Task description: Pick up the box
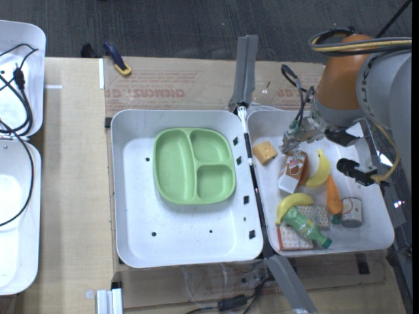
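White box with red-brown print, apparently tilted, below end effector

The wooden bench bears two white bins side by side, seemingly on cardboard.

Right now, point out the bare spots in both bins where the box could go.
Left bin: open floor all round the green plate, widest along the near edge. Right bin: crowded around the box, bananas, carrot and bottle.
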`<state>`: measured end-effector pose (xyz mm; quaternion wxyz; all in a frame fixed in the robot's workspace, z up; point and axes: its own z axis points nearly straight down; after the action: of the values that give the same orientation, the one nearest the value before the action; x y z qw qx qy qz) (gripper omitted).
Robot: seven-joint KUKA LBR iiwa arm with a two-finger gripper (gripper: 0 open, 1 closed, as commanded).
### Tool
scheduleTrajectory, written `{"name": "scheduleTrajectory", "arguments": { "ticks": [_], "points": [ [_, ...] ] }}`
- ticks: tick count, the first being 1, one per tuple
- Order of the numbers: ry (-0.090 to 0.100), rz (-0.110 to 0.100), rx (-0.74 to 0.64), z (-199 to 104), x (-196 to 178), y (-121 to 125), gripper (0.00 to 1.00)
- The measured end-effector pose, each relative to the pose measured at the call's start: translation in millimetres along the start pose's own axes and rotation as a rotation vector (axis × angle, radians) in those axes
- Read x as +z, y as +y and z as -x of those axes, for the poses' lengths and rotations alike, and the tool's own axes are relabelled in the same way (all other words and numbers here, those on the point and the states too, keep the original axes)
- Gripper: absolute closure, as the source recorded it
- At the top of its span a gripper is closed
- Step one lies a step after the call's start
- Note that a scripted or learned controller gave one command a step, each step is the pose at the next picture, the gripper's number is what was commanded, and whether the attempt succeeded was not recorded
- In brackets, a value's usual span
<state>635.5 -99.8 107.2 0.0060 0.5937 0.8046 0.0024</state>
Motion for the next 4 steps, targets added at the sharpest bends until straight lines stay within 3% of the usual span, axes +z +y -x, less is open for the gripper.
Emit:
{"name": "scheduleTrajectory", "arguments": {
  "ticks": [1,2,3,4],
  "points": [
    [0.001,-0.002,0.001,-0.1,0.9,-0.5,0.0],
    [0.005,-0.009,-0.009,19.2,14.9,18.8,0.0],
    [0.004,-0.008,-0.201,31.2,-34.8,16.2,0.0],
    [0.006,-0.007,-0.212,-14.6,13.0,-53.2,0.0]
  ]
}}
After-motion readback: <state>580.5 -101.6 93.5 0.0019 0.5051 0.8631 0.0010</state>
